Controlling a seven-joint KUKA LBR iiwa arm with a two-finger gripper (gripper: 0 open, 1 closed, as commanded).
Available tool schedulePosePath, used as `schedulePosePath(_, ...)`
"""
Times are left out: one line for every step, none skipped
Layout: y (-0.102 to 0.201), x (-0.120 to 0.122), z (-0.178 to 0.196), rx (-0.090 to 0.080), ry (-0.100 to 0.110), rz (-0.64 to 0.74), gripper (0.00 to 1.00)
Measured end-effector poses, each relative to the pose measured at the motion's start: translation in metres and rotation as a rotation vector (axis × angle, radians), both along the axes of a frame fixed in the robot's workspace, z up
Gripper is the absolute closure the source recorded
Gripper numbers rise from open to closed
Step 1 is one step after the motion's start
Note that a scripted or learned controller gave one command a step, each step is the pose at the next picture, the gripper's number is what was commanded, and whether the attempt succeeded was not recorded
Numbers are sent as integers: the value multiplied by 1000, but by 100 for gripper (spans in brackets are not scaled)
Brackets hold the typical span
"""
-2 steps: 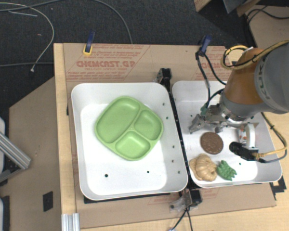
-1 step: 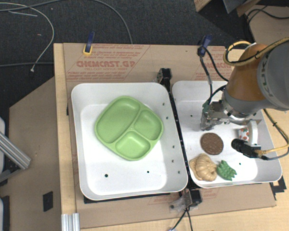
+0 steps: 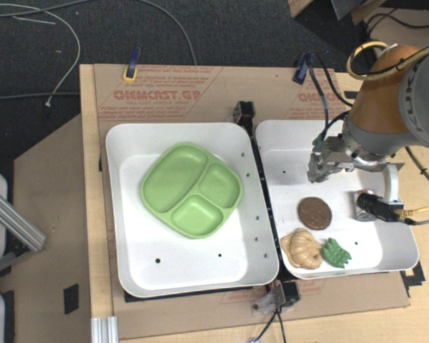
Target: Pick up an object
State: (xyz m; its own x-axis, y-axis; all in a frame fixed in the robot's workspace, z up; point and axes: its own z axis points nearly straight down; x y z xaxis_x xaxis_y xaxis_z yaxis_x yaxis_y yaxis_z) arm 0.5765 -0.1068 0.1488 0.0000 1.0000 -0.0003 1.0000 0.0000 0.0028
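- Left bin (image 3: 129, 263): shallow, white, holding one green divided plate (image 3: 191, 189) with three compartments, lying flat near the bin's middle and turned at an angle to the walls.
- Right bin (image 3: 286, 138): shallow, white, set just beside the left one, with a dark strip along the seam between them.
- Brown round disc (image 3: 314, 213): lies flat on the right bin's floor, near its middle, below the gripper and apart from it.
- Tan lumpy object (image 3: 303, 249): at the right bin's near-left corner, just below the disc.
- Green leafy piece (image 3: 336, 253): beside the tan object, on its right, close to touching it.
- Gripper (image 3: 316, 171): reaches down over the right bin's upper half, above the disc; nothing seen between its fingers, and from here I cannot tell whether they are spread or closed.
- Arm (image 3: 390, 98): grey with an orange band, coming in from the right.
- Bench (image 3: 93, 156): cardboard-covered, under both bins.
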Motion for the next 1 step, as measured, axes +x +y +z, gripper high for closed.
schedulePosePath(9, -2, 49, 0, -2, 2, 100)
